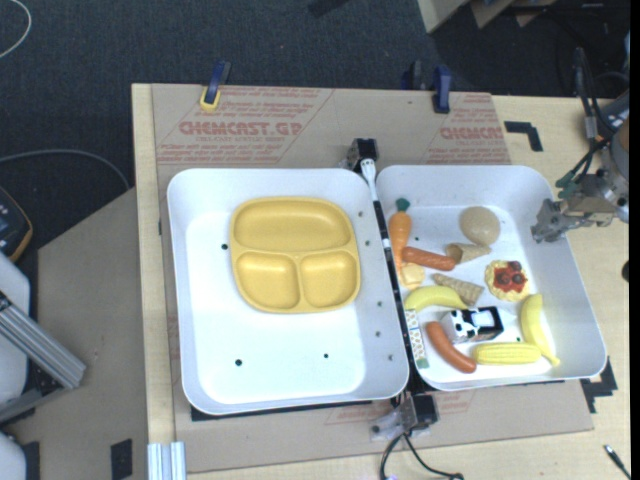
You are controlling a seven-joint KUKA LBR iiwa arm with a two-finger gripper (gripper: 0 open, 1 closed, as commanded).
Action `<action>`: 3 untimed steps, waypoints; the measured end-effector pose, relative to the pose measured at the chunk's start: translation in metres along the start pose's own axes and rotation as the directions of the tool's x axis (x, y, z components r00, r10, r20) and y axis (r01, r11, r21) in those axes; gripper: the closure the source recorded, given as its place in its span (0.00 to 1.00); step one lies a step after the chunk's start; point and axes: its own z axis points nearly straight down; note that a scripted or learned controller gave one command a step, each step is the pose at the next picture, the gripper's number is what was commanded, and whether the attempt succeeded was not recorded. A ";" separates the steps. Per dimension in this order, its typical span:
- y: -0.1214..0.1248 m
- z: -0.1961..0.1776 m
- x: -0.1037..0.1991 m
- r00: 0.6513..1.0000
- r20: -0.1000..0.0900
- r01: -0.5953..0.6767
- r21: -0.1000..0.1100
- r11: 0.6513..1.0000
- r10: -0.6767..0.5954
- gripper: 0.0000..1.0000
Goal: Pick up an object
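The claw (545,223) sits at the outer right rim of the right bin (440,178), with the arm coming in from the right edge. It is too small and blurred to tell how far it is open, and nothing can be seen held in it.

Taking the claw as the landmark, all the toy food lies left of it and below, inside the right bin. Nearest is the potato (480,225), just left of the claw at about the same height. The tart (507,279), with red fruit on top, lies below and slightly left. The upright banana (535,326) sits lower, close to the bin's right wall. The corn (508,353) lies lowest of all, along the near wall. The cow (474,322) is just above the corn. A second banana (436,297) and two sausages (428,259) (450,348) lie further left. The carrot (400,236) stands farthest from the claw, against the bin's left wall.

Well away to the left, the left bin (200,368) holds a yellow tray (295,253) with three wells.
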 end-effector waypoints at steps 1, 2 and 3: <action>-0.017 0.010 0.046 1.000 -0.006 0.002 0.009 1.000 -0.002 1.00; -0.043 0.015 0.094 1.000 -0.006 0.003 0.010 1.000 -0.003 1.00; -0.066 -0.007 0.132 1.000 -0.005 0.002 0.008 1.000 -0.002 1.00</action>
